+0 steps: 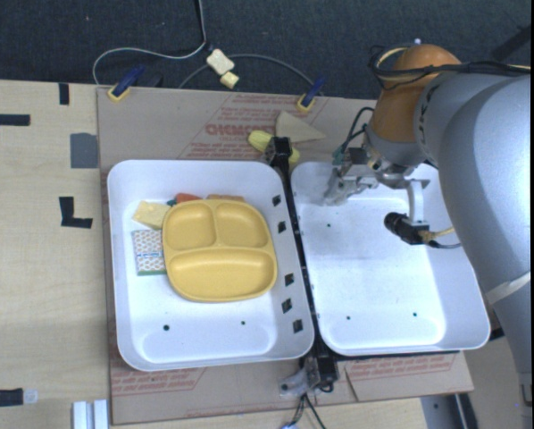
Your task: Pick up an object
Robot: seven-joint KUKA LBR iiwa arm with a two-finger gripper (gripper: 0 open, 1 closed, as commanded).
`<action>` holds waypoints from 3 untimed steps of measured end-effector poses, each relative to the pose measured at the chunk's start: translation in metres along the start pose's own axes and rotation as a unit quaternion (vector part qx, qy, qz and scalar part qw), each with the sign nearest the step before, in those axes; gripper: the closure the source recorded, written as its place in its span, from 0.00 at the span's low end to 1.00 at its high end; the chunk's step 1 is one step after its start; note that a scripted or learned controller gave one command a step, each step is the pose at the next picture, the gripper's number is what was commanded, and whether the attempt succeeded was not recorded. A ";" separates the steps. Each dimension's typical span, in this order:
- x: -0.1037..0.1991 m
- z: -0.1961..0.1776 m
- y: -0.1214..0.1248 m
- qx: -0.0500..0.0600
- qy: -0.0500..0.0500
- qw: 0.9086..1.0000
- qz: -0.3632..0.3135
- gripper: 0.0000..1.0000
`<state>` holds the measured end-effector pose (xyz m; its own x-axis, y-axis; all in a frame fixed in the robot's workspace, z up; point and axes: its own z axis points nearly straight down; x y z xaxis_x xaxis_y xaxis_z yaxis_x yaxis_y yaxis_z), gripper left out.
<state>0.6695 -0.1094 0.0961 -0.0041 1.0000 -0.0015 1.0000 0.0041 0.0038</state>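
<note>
Bins sit side by side on a cardboard-covered bench (204, 132), their inner rims touching along a black clamped seam. The left bin (142, 329) holds a yellow divided plate (218, 248), which lies upside-left of centre and covers most of the floor's upper half; a pale yellow wedge (149, 213) and a patterned card (147, 250) peek out from beneath its left edge, hard against each other, and a red-and-green sliver (187, 198) shows at its top rim. Bare white floor remains along that bin's bottom and right sides. The right bin (383, 329) shows open floor across nearly its whole width. The grey arm (481, 168), orange band above the wrist, reaches in from the right, its gripper (338, 189) low over the right bin's upper-left corner, near the rim and seam. Whether the tool is open or closed cannot be told; nothing is visibly held.
</note>
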 end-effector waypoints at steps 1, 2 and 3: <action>-0.049 -0.124 0.001 -0.004 -0.002 1.000 0.003 1.00; 0.021 0.006 -0.004 0.007 0.002 1.000 -0.001 1.00; 0.011 -0.078 0.001 -0.001 0.000 1.000 0.002 1.00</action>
<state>0.6697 -0.0986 0.1741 -0.0007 1.0000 -0.0005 1.0000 0.0007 0.0063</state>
